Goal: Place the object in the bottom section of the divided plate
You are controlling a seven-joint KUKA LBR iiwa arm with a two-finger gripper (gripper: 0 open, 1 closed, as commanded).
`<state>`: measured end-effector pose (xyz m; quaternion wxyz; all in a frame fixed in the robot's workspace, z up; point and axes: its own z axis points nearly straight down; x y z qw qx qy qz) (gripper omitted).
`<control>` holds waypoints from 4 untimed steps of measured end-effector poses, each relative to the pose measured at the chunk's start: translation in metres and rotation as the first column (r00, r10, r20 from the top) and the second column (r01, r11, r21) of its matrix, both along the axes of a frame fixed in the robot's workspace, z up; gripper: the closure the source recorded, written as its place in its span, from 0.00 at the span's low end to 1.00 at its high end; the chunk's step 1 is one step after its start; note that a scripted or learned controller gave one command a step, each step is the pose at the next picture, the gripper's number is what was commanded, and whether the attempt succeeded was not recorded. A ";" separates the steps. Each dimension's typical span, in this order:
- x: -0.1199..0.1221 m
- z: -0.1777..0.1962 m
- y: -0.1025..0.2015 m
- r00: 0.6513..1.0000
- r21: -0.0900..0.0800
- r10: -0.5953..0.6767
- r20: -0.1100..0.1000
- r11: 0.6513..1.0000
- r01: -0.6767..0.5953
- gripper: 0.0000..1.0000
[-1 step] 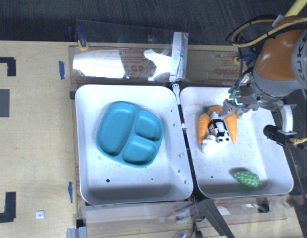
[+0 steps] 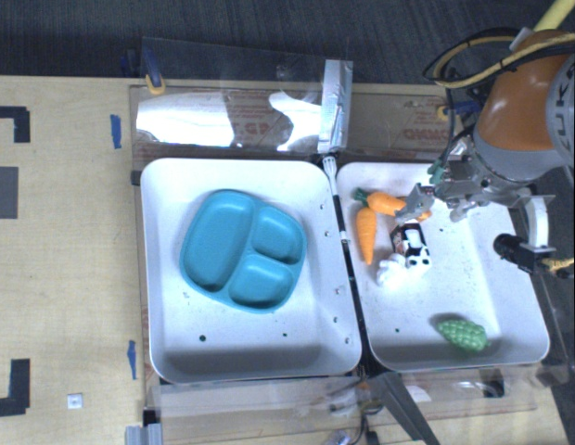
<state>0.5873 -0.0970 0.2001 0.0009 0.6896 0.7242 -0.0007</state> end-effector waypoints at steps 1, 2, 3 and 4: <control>-0.094 0.017 0.132 0.971 0.005 0.241 -0.002 0.971 -0.241 0.00; 0.013 0.028 0.114 0.976 0.001 0.219 0.002 0.976 -0.219 0.00; 0.015 0.038 0.115 0.975 -0.001 0.221 0.006 0.975 -0.221 1.00; -0.099 -0.017 0.120 0.964 0.004 0.267 -0.004 0.964 -0.267 1.00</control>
